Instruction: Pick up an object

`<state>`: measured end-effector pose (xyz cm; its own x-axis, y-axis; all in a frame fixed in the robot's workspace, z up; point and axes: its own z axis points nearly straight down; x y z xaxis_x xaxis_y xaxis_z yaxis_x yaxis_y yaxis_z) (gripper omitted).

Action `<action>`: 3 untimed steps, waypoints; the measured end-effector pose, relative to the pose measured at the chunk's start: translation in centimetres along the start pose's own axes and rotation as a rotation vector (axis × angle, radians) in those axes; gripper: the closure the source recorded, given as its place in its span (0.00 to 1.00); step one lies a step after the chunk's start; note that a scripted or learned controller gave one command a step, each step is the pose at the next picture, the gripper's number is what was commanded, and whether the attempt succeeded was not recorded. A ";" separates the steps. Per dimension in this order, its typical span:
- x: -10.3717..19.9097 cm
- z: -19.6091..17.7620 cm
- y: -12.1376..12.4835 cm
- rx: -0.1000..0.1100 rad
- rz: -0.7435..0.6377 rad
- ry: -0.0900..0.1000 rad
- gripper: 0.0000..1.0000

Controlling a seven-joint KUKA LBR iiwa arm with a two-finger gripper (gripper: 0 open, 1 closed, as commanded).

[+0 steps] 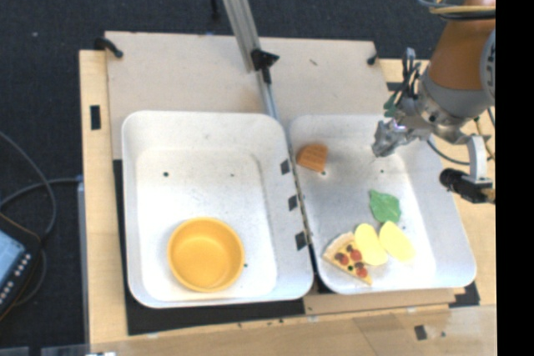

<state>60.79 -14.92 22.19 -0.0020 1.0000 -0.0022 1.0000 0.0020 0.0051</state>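
Down in the right bin lie the loose things. A brown piece sits near the bin's upper left corner, close to the divider between the bins. A green piece lies further right and lower. Just below it are two yellow pieces side by side, and touching their left edge is a pizza slice with red spots, near the bin's front wall. The gripper hangs over the upper part of the right bin, apart from every piece, with nothing between its fingers; whether they are spread or closed I cannot tell. The left bin holds a yellow bowl, upright in its front part.
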 end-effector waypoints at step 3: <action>10.9 -5.1 -0.9 0.004 -0.004 0.004 1.00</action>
<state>59.81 -3.99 27.27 -0.0057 1.0000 0.0018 1.0000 0.0057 0.0011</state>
